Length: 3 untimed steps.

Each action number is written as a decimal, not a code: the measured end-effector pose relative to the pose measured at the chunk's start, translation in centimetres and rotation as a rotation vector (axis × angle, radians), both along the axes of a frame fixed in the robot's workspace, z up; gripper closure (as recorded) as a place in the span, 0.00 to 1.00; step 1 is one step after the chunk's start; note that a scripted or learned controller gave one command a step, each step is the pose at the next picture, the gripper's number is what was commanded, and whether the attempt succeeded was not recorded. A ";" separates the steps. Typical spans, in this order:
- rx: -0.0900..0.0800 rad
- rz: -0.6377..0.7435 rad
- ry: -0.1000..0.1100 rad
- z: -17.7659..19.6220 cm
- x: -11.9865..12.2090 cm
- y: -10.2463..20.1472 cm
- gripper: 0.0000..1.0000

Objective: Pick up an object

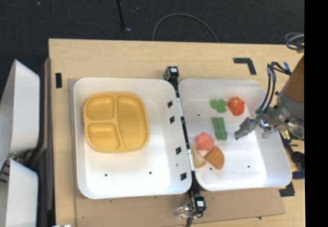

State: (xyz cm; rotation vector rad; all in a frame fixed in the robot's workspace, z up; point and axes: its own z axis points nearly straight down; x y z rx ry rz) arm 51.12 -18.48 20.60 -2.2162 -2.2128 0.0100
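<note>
The right bin [256,172] holds several small items. A green rectangular block [220,128] lies near its middle, with a small green piece [218,104] and a red-orange piece [236,106] behind it. A pink lump [204,141], an orange-brown waffle-like piece [216,158] and a beige piece [198,159] sit toward the front left. My gripper [244,129] hangs low over the bin, just right of the green block and in front of the red-orange piece. I see nothing held in it.
In the left bin [159,174] lies a yellow three-compartment tray [116,122]. A divider with black clips [180,128] runs between the bins. The arm [292,100] with its cables enters over the right bin's right wall.
</note>
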 end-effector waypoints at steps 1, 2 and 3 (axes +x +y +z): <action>-0.003 0.004 -0.012 0.7 0.3 0.0 0.00; -0.004 0.001 -0.009 -3.8 0.9 -0.3 0.00; -0.003 0.001 -0.009 -10.1 0.9 -0.5 0.00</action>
